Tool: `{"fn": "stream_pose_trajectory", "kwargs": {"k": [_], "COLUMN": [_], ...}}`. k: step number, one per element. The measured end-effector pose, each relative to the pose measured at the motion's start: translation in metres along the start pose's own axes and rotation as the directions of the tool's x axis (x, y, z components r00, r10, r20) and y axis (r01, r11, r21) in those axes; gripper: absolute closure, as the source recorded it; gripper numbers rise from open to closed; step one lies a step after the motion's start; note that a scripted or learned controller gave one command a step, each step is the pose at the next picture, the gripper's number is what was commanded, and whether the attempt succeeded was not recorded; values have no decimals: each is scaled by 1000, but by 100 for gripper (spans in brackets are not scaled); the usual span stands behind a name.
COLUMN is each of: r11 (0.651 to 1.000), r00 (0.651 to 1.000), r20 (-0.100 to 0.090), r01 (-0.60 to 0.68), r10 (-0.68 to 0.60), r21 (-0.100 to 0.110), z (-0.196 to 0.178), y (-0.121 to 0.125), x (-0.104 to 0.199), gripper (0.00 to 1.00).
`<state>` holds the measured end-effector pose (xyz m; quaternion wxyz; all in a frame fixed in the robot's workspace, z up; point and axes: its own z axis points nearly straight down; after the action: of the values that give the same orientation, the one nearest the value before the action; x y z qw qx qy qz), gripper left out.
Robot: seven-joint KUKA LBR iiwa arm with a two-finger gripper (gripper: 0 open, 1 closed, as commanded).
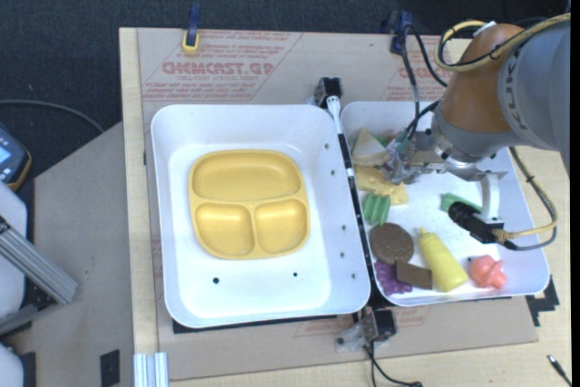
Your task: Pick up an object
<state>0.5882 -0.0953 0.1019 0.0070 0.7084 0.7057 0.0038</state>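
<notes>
My gripper is low in the upper left part of the right bin, over a cluster of toy food. A cream wedge lies just left of it, and a yellow piece sits just below it. A green ridged piece lies under that. Further toward the front are a brown round disc, a yellow bottle, a brown block, a purple piece and a pink piece. The wrist hides whatever is directly under the gripper.
The left bin holds a yellow divided plate. A small green piece lies right of the gripper. The bins' shared wall runs close to the gripper's left. Cardboard lies under both bins.
</notes>
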Motion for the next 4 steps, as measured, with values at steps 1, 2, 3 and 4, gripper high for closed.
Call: {"fn": "stream_pose_trajectory", "kwargs": {"k": [1,2,3,4], "r11": [1000,1000,1000,1000], "r00": [1000,1000,1000,1000], "r20": [-3,-3,-7,-8], "r01": [5,5,8,9], "r10": [-4,-5,-8,-9], "r21": [8,7,19,17], "z": [-64,-118,-111,-120], "y": [3,5,-16,-22], "x": [2,1,53,100], "gripper": [100,100,100,100]}}
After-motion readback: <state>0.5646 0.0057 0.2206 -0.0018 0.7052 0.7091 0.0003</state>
